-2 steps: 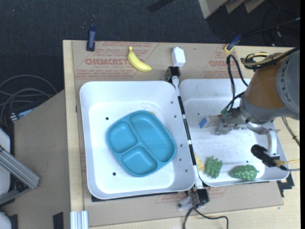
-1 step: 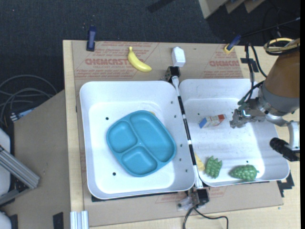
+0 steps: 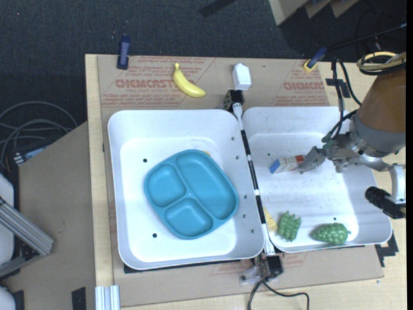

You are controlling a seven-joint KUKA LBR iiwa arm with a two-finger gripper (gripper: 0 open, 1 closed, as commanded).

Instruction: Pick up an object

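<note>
Blue tray (image 3: 189, 194) sits flat in the left bin (image 3: 122, 141), and in the right bin (image 3: 335, 118) a small blue-and-red item (image 3: 288, 164), likely light and stiff, best pinched across its narrow sides, lies touching the gripper (image 3: 308, 162), whose jaw state I cannot tell.

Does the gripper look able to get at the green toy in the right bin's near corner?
Probably yes: the green toy lies uncovered in the right bin, nothing over it, gripper close by.
</note>
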